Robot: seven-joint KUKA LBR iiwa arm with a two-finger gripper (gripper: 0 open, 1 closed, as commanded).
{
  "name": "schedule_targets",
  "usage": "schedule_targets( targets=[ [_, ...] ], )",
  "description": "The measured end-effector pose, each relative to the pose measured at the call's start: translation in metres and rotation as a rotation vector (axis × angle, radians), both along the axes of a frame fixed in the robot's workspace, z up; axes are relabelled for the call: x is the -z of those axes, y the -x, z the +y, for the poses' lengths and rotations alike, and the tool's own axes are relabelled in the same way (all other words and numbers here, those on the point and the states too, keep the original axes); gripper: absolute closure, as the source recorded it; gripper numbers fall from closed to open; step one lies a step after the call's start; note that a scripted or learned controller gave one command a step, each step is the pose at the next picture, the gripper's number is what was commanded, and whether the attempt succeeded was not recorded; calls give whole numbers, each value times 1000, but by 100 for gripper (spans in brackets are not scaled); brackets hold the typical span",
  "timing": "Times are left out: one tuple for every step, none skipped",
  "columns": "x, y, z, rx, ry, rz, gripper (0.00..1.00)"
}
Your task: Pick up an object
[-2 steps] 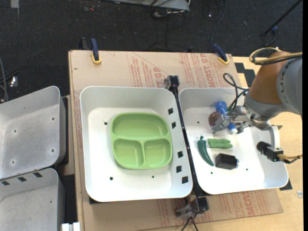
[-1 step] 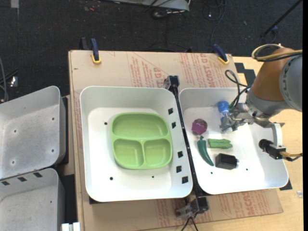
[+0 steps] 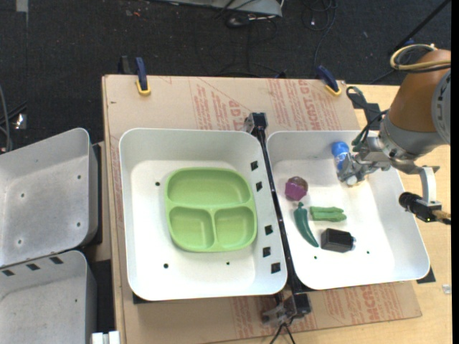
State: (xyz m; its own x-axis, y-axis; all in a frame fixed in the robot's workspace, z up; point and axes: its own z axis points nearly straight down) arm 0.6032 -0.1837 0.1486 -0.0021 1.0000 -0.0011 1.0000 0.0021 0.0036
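Observation:
The right bin [image 3: 401, 260] holds a small blue object [image 3: 339, 150] near its back, a purple ball-like object [image 3: 296, 187], a light green bumpy piece [image 3: 327, 213], a dark green pepper-shaped piece [image 3: 305, 226] and a black block [image 3: 336, 240]. My gripper [image 3: 351, 176] hangs over the back of the right bin, just right of and below the blue object. Nothing shows between its fingers.
The left bin [image 3: 143, 264] holds a light green divided tray [image 3: 212, 208]. A black divider [image 3: 271, 192] runs between the bins. The arm's orange band [image 3: 419, 95] sits at the right. Grey metal panels [image 3: 43, 185] lie left of the bench.

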Motion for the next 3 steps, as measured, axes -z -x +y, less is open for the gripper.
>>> schedule_targets(
  targets=[
    [-43, -1, -4, 0, 1, -1, 100],
    [-89, 0, -12, 0, 1, 0, 100],
    [-77, -3, 43, -5, -2, 4, 100]
  ],
)
